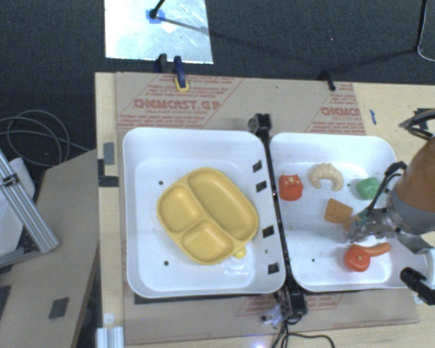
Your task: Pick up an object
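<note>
while the yellow tray (206,214) fills the left bin (141,267), the gripper (362,227), its opening impossible to tell, hangs in the right bin (304,270) between the cracker (338,211) and the tomato (357,258).

Dark carpet floor (51,42) — shiny foil sheet (158,20) taped down; grey cables (29,133), aluminium frame (18,201) at left.
</note>
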